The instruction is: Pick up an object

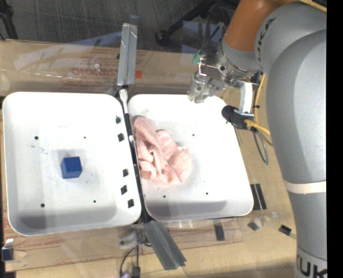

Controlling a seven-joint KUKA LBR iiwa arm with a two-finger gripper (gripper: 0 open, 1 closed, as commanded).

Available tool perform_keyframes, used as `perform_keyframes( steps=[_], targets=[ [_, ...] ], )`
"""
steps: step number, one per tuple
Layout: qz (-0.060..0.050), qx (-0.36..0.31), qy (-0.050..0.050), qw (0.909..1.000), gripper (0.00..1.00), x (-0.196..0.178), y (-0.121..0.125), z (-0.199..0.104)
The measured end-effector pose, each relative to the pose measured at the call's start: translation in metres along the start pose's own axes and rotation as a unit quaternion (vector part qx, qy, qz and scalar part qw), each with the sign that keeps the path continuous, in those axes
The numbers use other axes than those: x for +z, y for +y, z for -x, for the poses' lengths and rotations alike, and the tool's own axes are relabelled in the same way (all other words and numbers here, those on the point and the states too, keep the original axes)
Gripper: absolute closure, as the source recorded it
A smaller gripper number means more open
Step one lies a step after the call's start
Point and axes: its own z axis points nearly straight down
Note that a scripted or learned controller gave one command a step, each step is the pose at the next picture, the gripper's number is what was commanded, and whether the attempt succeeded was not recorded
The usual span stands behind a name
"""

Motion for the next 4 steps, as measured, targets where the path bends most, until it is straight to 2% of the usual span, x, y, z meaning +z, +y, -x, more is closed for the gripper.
perform_keyframes(
  steps=[1,2,3,4],
  targets=[
    [-0.001,-0.005,0.0,1.0,1.0,-0.01,0.0,-0.003],
    [-0.001,-0.04,0.0,0.9992,1.0,0.003,-0.004,-0.014],
    [-0.002,-0.127,0.0,0.9918,1.0,0.011,-0.012,-0.053],
    [-0.002,-0.061,0.0,0.9982,1.0,0.056,-0.021,-0.09]
  ],
)
